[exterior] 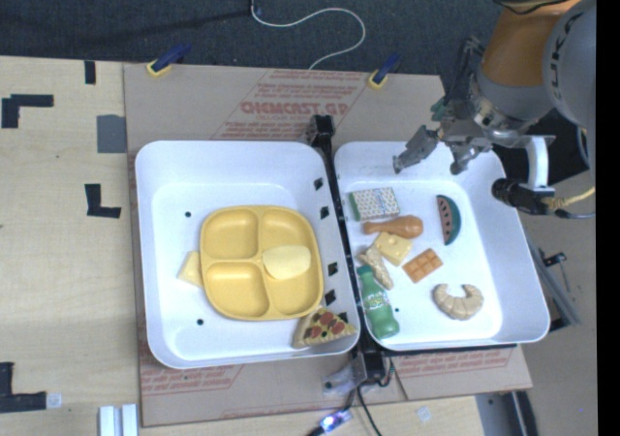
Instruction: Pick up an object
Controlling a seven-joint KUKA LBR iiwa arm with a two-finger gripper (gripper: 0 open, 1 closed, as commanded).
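Observation:
My gripper (438, 156) hangs over the far edge of the right bin (513, 327), its two fingers spread open with nothing between them. Below it in that bin lie a checkered sponge-like block (374, 202), a drumstick (395, 226), a watermelon slice (447, 219), a cheese wedge (393, 248), an orange cracker (422, 264), a croissant (459, 300) and a green bottle (376, 301). The gripper is above and apart from all of them.
The left bin (165, 182) holds a yellow divided plate (260, 262) with a pale round chip in it, a yellow wedge (189, 269) beside it and a pizza slice (324, 328) at its near right corner. A cable (291, 17) runs behind the bins.

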